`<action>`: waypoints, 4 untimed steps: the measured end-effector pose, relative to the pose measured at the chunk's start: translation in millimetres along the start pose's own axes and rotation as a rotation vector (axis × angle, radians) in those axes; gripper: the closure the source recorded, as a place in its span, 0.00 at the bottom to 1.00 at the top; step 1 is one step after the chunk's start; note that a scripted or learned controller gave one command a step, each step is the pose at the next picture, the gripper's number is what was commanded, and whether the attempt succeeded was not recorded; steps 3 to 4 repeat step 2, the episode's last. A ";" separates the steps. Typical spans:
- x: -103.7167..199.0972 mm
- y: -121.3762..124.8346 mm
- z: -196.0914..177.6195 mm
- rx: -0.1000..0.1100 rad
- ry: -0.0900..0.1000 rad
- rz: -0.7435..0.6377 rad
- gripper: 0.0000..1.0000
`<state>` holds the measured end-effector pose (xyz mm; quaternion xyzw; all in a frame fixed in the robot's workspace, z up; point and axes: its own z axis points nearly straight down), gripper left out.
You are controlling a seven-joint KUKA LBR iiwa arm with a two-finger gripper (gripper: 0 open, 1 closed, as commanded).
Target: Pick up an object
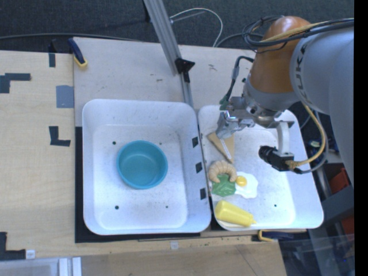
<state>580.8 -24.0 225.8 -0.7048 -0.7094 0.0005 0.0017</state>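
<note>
A: Where's the claw (225, 125)?

B: Over the far left part of the right bin (305, 209), just above the wedge (222, 145), a flat tan triangle that looks like toy pizza or cheese. Whether the claw is open or closed I can't tell; nothing shows between its tips.

A: So the wedge is the likely pick?

B: I'd judge so. It lies flat by the bin's left wall, so the claw should come straight down and close across the narrow width, clear of the wall.

A: What else is there?

B: Nearer in the same bin: a ridged tan croissant (221, 169), a green lump (225, 187) touching it, a flat glossy fried egg (245, 184), and a smooth yellow piece (233, 213) at the near edge. All look like hard plastic, slippery to pinch.

A: And the left bin (100, 211)?

B: A round blue bowl (142, 164), smooth, upright, well apart from the claw.
</note>
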 end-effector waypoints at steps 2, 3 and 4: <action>101.3 -10.9 -1.3 0.000 -0.001 0.001 1.00; 101.3 -10.9 -1.3 0.000 -0.001 0.001 1.00; 101.3 -10.9 -1.3 0.000 -0.001 0.001 1.00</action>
